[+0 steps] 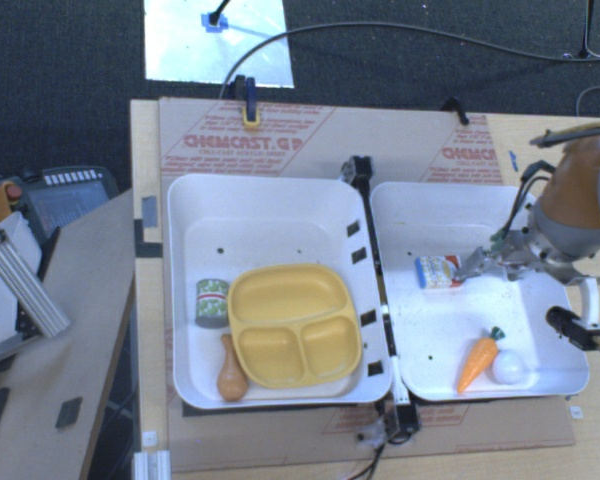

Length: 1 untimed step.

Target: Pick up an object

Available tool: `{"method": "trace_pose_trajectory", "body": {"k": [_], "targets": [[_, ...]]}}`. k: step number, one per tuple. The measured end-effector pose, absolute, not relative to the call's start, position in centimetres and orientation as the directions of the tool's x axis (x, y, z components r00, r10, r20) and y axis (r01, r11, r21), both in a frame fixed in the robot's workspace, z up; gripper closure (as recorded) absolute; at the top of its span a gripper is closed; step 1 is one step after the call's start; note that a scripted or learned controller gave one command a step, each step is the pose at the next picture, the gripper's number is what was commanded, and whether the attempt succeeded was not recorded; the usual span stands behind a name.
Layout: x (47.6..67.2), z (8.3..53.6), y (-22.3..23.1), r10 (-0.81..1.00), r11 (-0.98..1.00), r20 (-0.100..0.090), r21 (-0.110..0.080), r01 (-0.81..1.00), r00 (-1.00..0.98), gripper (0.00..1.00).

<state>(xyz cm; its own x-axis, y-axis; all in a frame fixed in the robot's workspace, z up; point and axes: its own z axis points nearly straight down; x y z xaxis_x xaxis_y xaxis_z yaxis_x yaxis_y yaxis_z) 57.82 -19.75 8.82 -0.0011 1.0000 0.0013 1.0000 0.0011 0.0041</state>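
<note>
the arm enters at the right edge of the frame and its end effector sits low in the right bin, right of centre in the frame. its tip is at the right edge of a small white carton with red and blue print, which lies flat near the middle of that bin. whether the carton is actually pinched cannot be told from this angle, and i cannot tell how the end effector is set.

the carton looks like the likeliest target. to do this step well, the end effector should be centred over the carton's short width rather than catching only its right end, since an edge grip on a light box tends to swivel or slip out. it should come low enough to close on the sides, then lift straight up.

lower in the same bin, a toy carrot lies just beside a white egg-shaped object; both are well apart from the carton and should not interfere.

the left bin holds a yellow divided plate, a small green-labelled can at its left, and a brown pear-shaped object at the lower left.
</note>
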Motion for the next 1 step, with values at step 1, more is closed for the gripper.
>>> {"method": "trace_pose_trajectory", "body": {"k": [1], "targets": [[58.07, 10.1, -19.82, 1.0, 0.002, -0.004, 0.015, 1.0, -0.002, 1.0]]}}
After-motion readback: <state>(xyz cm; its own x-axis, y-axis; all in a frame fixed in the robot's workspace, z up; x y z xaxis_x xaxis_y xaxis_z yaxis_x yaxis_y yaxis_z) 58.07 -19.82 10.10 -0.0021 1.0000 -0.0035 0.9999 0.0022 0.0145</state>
